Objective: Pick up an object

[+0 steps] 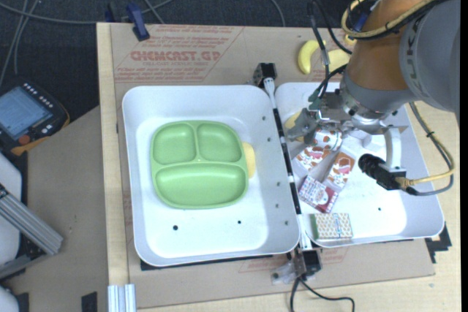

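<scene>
Over right bin (420, 219): gripper (319, 129), finger state cannot be told, above snack packets (325, 170). Left bin (139, 157): green divided plate (198, 164).

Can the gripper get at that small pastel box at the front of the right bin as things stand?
Probably yes. The pastel box lies flat near the right bin's front rim with nothing on top of it. The gripper hovers further back over the red-and-white packet, so a short move forward should reach it.
</scene>
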You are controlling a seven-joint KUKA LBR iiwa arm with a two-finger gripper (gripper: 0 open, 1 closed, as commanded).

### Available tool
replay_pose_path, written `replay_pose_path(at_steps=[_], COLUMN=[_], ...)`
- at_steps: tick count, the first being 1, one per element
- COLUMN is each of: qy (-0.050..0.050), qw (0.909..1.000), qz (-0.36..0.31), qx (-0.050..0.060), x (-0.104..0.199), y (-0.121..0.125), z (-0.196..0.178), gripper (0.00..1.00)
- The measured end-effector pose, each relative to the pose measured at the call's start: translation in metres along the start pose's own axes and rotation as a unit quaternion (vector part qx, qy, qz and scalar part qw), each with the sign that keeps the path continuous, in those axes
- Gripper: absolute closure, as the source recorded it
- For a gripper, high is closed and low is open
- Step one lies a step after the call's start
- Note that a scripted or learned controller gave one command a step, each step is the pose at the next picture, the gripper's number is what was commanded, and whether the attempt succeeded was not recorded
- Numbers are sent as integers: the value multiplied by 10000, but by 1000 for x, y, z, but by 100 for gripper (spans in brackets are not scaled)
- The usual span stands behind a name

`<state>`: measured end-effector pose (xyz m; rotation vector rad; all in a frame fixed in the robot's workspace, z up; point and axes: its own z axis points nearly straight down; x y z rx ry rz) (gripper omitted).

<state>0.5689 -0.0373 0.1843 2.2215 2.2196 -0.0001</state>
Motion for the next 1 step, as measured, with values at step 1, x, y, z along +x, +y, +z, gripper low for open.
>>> replay_pose_path(at_steps=[1], qy=[6], qw=[10000], qz=[-2], qx=[14], x=[-11], y=[-47], z=[-43], gripper=[100])
